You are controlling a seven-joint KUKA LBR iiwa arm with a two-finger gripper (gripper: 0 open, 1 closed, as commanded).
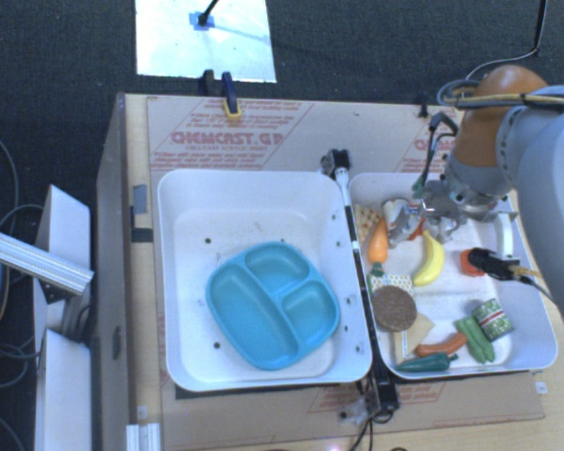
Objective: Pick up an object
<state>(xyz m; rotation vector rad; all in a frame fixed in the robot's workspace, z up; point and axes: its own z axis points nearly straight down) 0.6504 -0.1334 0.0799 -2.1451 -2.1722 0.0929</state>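
pincer (409,216) over R bin; carrot (379,242) just beside, lower-left

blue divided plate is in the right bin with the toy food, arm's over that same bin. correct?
Not quite. The camera view shows the blue divided plate in the left bin, by itself. The toy food, such as the banana and carrot, lies in the right bin, and the arm's tool is over that right bin.
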